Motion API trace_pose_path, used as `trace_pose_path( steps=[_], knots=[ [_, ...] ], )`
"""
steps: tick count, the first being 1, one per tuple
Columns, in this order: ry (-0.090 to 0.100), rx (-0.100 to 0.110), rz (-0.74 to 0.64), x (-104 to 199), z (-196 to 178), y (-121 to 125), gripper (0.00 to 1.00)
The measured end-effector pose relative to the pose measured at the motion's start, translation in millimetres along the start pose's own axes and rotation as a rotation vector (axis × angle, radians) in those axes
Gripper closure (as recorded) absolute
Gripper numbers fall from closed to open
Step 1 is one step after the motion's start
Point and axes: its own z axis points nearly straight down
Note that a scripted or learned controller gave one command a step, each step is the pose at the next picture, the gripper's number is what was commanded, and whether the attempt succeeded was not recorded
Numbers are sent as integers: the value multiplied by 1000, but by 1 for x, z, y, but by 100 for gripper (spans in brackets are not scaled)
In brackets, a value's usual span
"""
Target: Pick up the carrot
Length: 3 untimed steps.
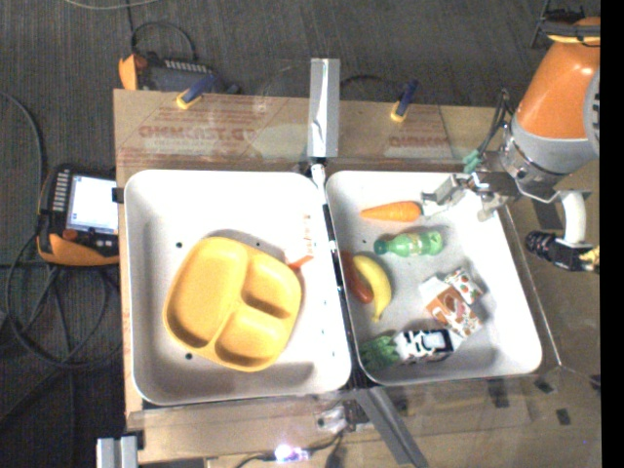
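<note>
The orange carrot [392,211] lies on its side at the far end of the right bin [517,291], its tip pointing left. My gripper [460,201] hovers just to the right of it, near the bin's far right corner. The gripper is open, with one finger [437,195] close to the carrot's thick end and nothing held between the two.
In the right bin there is also a green bottle [409,245], a banana [375,283] beside a red item, a patterned carton [454,302] and a black-and-white toy [425,344]. A yellow divided plate [234,300] lies in the left bin [146,213].
</note>
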Motion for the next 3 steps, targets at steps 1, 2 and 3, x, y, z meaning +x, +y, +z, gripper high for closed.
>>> trace_pose_path(
  steps=[1, 2, 3],
  knots=[
    [-2, -1, -44, 34, 135, 37, 0],
    [5, 17, 112, 11, 147, 71, 0],
    [-6, 18, 117, 5, 138, 69, 100]
  ],
)
